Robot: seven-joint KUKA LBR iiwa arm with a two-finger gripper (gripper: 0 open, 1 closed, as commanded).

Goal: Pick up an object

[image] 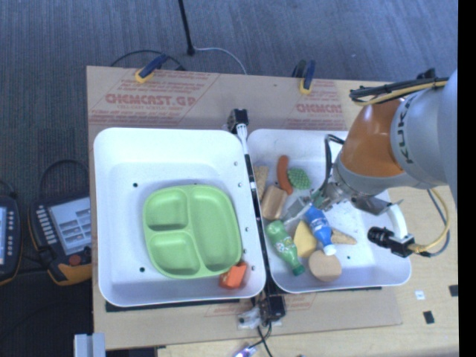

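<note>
Right bin (pixel 387 277): my arm covers the top; toys crowd left.
Left bin (pixel 119 162): green tray (pixel 192 229) centred, margins seemingly passable.

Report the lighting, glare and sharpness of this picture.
Camera view: even, bright light; the white bins look washed out, near glare. Soft shadow beneath the arm falls on the right bin. The whole frame is slightly soft; the gripper and the small items near it blur together.

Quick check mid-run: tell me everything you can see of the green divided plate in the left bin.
The green divided plate is a light green, plastic-looking tray with rounded corners and three compartments: two smaller ones on the view's left, one long one on the right. It lies flat, slightly rotated, on the floor of the left bin. Nothing sits in it. An orange object lies at its lower right corner, about touching.
</note>
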